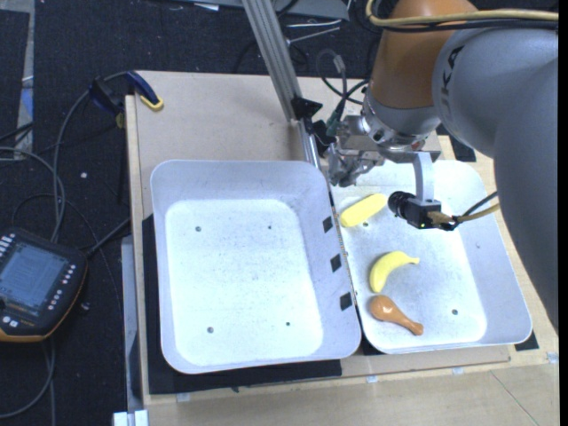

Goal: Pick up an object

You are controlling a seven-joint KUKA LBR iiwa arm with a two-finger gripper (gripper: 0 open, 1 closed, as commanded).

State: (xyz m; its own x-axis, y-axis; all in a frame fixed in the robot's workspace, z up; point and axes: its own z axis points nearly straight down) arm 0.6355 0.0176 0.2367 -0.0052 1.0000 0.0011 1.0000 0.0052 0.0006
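A: So, hand [348,172] hangs over the right bin [497,322]'s far-left corner; grip state, can't tell.
B: Pale yellow piece [363,209] lies just below-right of it, long axis slanting up to the right.

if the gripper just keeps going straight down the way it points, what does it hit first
Probably the pale yellow piece, which lies just below the gripper in the right bin. Depth is unclear from this slanted view, so it could instead land on the bin floor beside it.
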